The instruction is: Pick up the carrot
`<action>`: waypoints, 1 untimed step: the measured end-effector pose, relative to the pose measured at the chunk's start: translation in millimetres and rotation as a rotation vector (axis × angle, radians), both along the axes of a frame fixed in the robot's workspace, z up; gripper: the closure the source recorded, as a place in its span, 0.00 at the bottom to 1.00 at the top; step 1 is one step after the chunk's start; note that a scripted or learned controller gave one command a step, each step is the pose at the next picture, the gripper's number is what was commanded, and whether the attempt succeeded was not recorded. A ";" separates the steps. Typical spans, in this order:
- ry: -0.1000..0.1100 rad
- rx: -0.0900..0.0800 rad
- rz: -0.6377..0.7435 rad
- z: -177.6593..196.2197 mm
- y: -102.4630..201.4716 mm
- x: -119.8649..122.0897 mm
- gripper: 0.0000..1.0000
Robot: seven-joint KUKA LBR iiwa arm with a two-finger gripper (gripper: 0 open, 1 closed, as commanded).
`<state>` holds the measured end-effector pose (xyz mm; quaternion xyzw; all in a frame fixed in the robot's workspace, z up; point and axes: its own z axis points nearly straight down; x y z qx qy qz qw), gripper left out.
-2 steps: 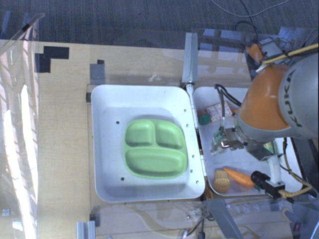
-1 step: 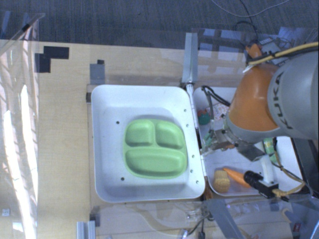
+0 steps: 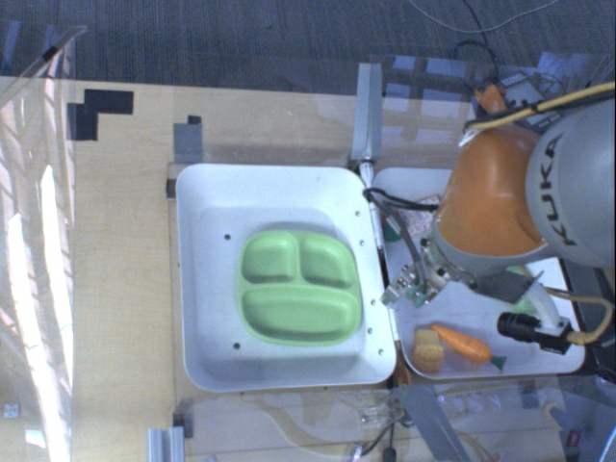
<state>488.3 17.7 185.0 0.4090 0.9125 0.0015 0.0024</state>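
The carrot [image 3: 463, 344] is orange with a small green tip. It lies near the front edge of the right bin [image 3: 481, 369], pointing left toward a tan, roundish piece [image 3: 428, 351]. My gripper [image 3: 412, 288] hangs over the right bin's left side, up and to the left of the carrot and apart from it. The arm's orange band and grey body hide most of that bin. I see nothing held at the gripper.
The left bin [image 3: 207, 258] holds a green divided plate [image 3: 299, 287] with three compartments. A black cylindrical part [image 3: 527, 327] of the arm sits just right of the carrot. Cables run along the divider between the bins.
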 end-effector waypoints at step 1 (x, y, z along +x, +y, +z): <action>-0.002 -0.002 0.270 0.4 -8.9 0.4 1.00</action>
